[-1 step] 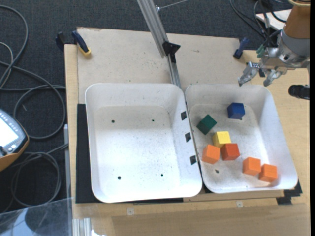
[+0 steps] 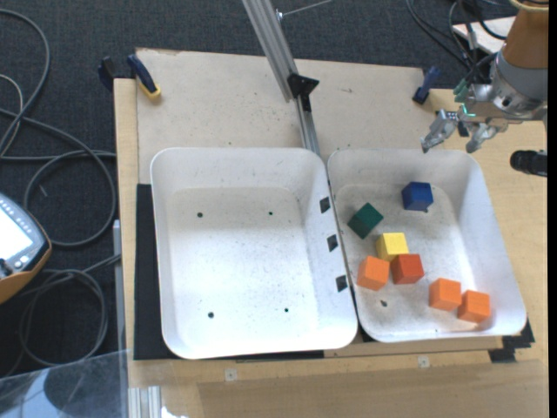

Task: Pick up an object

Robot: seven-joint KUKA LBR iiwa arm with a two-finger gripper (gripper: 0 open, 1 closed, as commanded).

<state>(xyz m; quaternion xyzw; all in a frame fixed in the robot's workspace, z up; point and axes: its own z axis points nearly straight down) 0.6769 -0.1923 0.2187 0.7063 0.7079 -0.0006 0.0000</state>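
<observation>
Gripper [image 2: 453, 138] sits above the top edge of the right bin [image 2: 496, 233], over the back rim and not down among the blocks. Fingers splayed apart, nothing between them. Arm [image 2: 525, 50] comes in from the upper right, orange band visible above the wrist.

All blocks are in the right bin:
- blue block [image 2: 418, 196] near the back, closest to the gripper but apart from it
- green block [image 2: 365, 219] left of blue, tilted, near the bin's left wall
- yellow block [image 2: 392, 245] mid-bin, touching the red block [image 2: 407, 268] just below it
- orange block [image 2: 374, 273] touching red's left side
- two more orange blocks at the front right, one [image 2: 445, 293] just beside the other [image 2: 475, 306], the latter close to the bin's front rim

Left bin [image 2: 165, 233] has only dark specks and a few dots on its floor.

Surface [image 2: 218, 103] behind the bins is bare wood; a blue-and-yellow clamp [image 2: 144, 75] at its back left corner, a blue clamp [image 2: 426, 84] at back right. A metal rail [image 2: 270, 33] runs diagonally down to the gap between the bins. Cables [image 2: 52, 172] on the dark floor at left.
</observation>
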